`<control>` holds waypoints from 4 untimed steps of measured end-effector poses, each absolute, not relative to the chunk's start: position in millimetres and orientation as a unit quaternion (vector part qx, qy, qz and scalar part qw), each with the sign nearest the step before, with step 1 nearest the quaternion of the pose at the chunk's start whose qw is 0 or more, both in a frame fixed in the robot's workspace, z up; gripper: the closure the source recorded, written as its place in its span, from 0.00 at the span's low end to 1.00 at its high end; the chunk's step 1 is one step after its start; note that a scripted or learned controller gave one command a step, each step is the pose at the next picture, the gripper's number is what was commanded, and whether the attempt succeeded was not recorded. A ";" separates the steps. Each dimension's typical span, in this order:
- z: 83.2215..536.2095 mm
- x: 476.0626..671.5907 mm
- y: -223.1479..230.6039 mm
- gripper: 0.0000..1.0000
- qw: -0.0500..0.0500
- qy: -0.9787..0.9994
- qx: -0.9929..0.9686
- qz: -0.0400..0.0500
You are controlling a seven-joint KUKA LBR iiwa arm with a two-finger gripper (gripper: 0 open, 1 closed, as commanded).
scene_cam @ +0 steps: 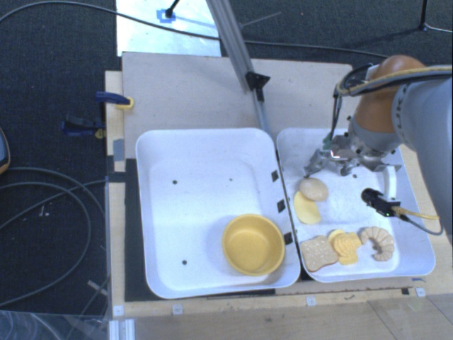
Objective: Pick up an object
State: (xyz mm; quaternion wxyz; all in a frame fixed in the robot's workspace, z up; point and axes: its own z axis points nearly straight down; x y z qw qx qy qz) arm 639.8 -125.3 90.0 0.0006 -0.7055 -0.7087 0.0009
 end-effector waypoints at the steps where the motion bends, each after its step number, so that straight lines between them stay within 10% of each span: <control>1: 104.7 642.1 -125.5 1.00 -0.003 -0.709 -0.705 -0.002; 4: 225.9 645.5 -131.7 1.00 -0.001 -0.709 -0.705 -0.001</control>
